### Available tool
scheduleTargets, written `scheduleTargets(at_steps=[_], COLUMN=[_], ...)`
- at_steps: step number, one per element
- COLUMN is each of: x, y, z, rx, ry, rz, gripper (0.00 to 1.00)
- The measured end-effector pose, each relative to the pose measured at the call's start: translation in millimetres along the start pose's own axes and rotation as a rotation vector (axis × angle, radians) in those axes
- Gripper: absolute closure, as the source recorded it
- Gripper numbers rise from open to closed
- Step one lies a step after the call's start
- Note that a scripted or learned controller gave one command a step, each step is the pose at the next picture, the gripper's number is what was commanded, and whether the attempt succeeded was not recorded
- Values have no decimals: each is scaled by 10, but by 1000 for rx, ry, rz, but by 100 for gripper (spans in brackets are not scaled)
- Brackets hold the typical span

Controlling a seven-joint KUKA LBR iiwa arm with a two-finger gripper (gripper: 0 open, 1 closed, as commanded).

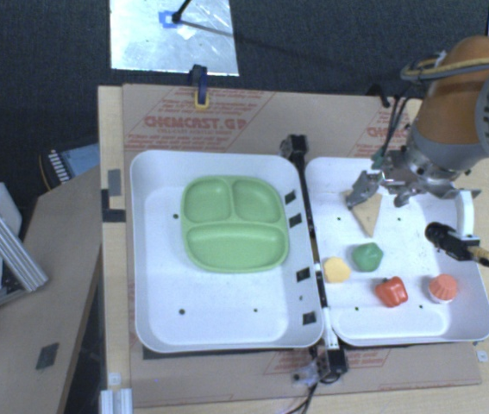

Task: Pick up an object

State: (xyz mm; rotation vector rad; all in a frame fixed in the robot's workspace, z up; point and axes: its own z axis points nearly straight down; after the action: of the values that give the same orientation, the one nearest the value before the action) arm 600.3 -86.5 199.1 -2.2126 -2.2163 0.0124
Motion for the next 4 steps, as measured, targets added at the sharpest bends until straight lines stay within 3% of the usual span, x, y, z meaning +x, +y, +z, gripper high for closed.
scheduleTargets(at_steps=[1,3,4], x=[1,-53,-62], y=[26,123,150], z=[-76,1118,1102], rx=[-14,-15,-19], ry=[-1,-4,-4], rz=[-2,0,1], gripper=[0,0,0])
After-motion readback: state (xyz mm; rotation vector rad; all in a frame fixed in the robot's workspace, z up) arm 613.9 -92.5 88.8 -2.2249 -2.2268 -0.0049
